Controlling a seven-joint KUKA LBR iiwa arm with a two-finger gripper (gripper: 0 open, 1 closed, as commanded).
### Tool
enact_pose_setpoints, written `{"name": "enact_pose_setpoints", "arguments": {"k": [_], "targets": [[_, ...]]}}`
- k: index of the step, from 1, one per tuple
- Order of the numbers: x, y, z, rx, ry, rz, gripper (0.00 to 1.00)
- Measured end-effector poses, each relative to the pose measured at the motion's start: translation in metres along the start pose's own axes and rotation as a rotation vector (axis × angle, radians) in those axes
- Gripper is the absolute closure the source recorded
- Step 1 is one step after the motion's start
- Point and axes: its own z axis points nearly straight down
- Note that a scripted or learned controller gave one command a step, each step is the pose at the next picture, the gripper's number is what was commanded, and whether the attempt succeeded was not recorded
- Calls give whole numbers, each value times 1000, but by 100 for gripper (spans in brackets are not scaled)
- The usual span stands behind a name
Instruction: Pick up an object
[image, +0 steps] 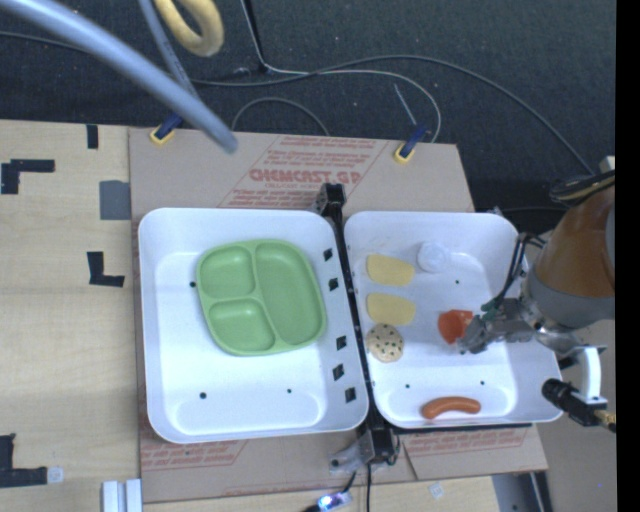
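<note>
From the camera above the bench, you saw two white bins side by side on a cardboard sheet (300, 165). The left bin (165, 330) held a green divided plate (262, 297), lying flat and slightly turned.

In the right bin (490, 232) you had several small things. Two yellow pieces lay near the divider, the upper yellow piece (389, 269) just above the lower yellow piece (390, 308). Below them sat a speckled cookie (385, 343). A pale round disc (433, 257) lay toward the bin's far side, hard to make out against the white floor. A sausage (450, 407) lay along the near wall. A red object (454, 324) sat about mid-bin.

The arm (580, 265) came in from the right edge, and the gripper (478, 333) was low in the right bin, touching or just beside the red object's right side. You could not tell how its fingers stood; they were dark and blurred together there. The red object was not clearly between them.

Cables (350, 85) ran across the dark floor beyond the cardboard.
</note>
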Motion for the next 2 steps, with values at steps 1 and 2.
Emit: {"name": "enact_pose_setpoints", "arguments": {"k": [1,2], "targets": [[3,-6,-42,0,-1,0,100],[3,-5,-66,0,-1,0,100]]}}
